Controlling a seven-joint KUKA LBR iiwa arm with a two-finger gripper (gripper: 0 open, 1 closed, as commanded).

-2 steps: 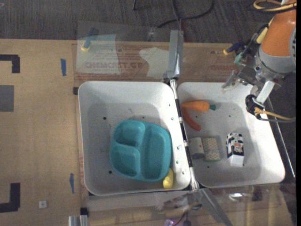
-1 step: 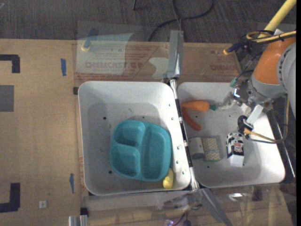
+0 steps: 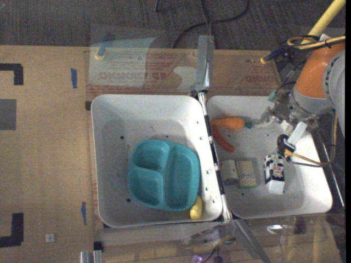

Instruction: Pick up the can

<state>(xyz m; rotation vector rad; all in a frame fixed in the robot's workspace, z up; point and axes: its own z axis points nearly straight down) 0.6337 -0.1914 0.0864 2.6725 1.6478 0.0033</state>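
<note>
Judging the can (image 3: 239,173) likely light, stiff, smooth, prone to roll; best to grip across its body mid-length. Cannot tell whether end effector (image 3: 272,115) stands wide or narrow.

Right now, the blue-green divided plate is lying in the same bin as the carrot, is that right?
Not quite. The camera view shows the blue-green divided plate lying in the left bin, while the carrot lies in the right bin. So they are in separate bins, side by side, not the same one.
</note>
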